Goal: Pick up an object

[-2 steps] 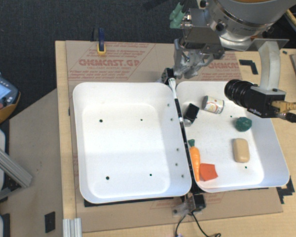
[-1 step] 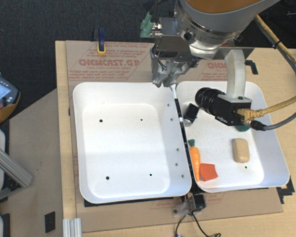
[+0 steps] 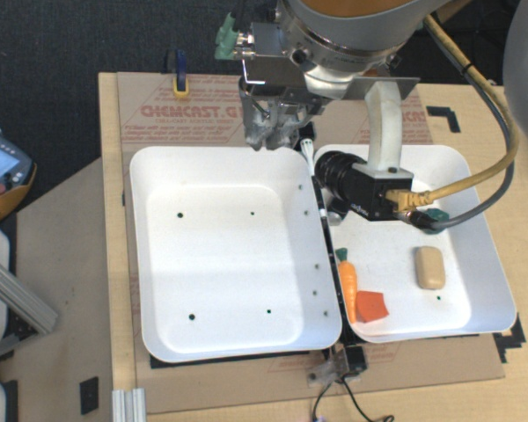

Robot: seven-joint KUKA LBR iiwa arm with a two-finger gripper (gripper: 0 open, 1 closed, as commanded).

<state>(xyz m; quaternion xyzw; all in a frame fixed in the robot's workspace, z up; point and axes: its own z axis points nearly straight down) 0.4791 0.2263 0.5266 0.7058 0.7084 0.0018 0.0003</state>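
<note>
From the one camera above, the arm [image 3: 370, 7] comes in at one o'clock and its hand [image 3: 277, 128] hangs over the far rim of the two bins, near where they meet at twelve o'clock. Whether the hand is spread or pressed together I cannot tell, since it is small, dark and partly masked by the wrist; nothing shows between its tips. A black camera unit [image 3: 361, 187] on a white bracket sits over the right bin [image 3: 475, 310], with a tan hose [image 3: 488, 170] curving away to three o'clock.

The things to pick all lie in the right bin: a carrot [image 3: 347, 278] against the dividing wall at six o'clock, an orange block [image 3: 370, 307] touching its near end, and a beige bar [image 3: 430, 267] well apart toward four o'clock. The left bin [image 3: 158, 236] shows bare white floor with four small dark dots.

The risk, as I judge it, is that the hand stands far from all three things. The carrot hugs the wall, so a tip could land on the rim, and the block could be nudged along.

The surface is a brown board [image 3: 114, 236] with red lettering, a blue-and-yellow clamp [image 3: 181, 73] at eleven o'clock, and dark carpet beyond.
</note>
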